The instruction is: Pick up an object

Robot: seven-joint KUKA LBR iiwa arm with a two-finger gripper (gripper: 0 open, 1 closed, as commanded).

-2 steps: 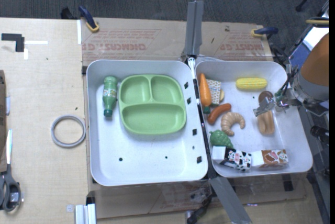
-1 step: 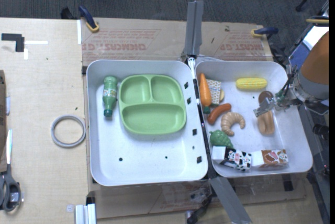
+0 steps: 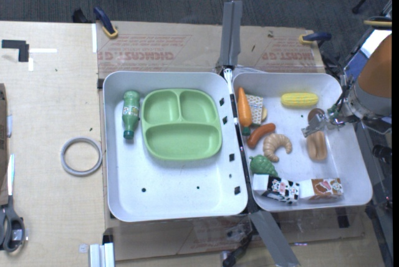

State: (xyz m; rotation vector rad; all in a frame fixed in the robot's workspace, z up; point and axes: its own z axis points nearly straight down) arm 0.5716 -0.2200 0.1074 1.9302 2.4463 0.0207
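Observation:
My gripper (image 3: 318, 125) hangs low over the right side of the right bin (image 3: 349, 153), reaching in from the right edge. Just below it lies a tan hot dog bun (image 3: 317, 148). A yellow corn cob (image 3: 299, 99) lies behind it. Further left in the same bin are a croissant (image 3: 277, 145), a red sausage (image 3: 262, 133), an orange carrot (image 3: 244, 107) and a green broccoli (image 3: 263, 165). A cow-patterned carton (image 3: 282, 188) and a brown box (image 3: 325, 187) lie along the front wall. Nothing shows as lifted by the gripper.
The left bin (image 3: 168, 197) holds a green divided plate (image 3: 182, 124) and a green bottle (image 3: 130, 113). On the bench to the left lie a tape ring (image 3: 81, 155) and scissors (image 3: 10, 225). Clamps and a cardboard sheet (image 3: 162, 47) sit behind the bins.

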